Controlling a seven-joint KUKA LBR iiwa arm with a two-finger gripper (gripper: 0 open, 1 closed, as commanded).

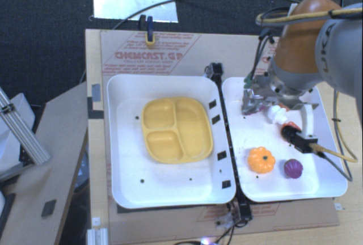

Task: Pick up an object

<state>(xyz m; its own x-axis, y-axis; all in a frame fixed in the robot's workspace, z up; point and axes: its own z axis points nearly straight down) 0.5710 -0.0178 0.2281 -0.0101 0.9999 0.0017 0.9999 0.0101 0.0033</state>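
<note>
The right bin (326,178) holds an orange pumpkin-shaped toy (261,160) near its front and a small purple object (292,168) just to its right. A white piece with a red-orange end (282,118) lies further back, partly under the arm. My gripper (252,103) hangs low over the back left part of this bin, just left of the white piece. I see nothing between its tips. The pumpkin sits about a hand's width in front of the gripper.
The left bin (122,181) carries a yellow divided plate (176,129). A black divider (222,130) with clips runs between the bins. A black part with a yellow cable (300,142) hangs off the arm over the right bin.
</note>
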